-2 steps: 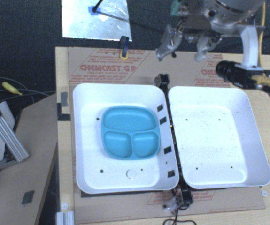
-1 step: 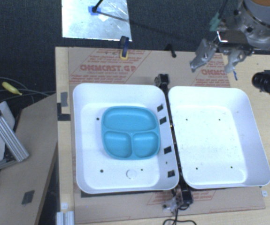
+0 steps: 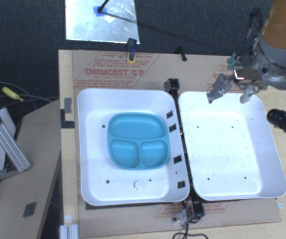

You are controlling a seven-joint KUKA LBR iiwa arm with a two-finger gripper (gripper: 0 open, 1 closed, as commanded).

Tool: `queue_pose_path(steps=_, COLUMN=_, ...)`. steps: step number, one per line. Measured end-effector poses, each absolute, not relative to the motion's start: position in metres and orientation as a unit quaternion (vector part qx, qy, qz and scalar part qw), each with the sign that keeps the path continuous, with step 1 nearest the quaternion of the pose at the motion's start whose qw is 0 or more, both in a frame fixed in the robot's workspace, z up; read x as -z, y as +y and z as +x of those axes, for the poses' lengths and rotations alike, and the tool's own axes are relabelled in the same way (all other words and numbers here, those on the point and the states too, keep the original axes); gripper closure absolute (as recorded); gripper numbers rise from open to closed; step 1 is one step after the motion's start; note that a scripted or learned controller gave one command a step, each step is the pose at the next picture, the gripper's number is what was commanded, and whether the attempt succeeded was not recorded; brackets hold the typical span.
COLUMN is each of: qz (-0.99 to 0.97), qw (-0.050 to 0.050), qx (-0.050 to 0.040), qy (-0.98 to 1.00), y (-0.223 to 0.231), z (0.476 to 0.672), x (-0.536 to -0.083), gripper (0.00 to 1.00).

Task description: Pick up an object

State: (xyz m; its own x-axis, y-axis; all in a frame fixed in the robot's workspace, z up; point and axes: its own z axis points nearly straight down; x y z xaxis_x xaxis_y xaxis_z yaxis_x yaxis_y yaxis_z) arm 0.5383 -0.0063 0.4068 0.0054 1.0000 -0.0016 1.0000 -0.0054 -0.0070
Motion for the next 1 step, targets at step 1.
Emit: queue_pose_path(steps=1, qz=-0.703, qw=0.003, qx=-0.0016, qy=-0.711, y=0.0800, z=0.5115, x=-0.3324, gripper=0.00)
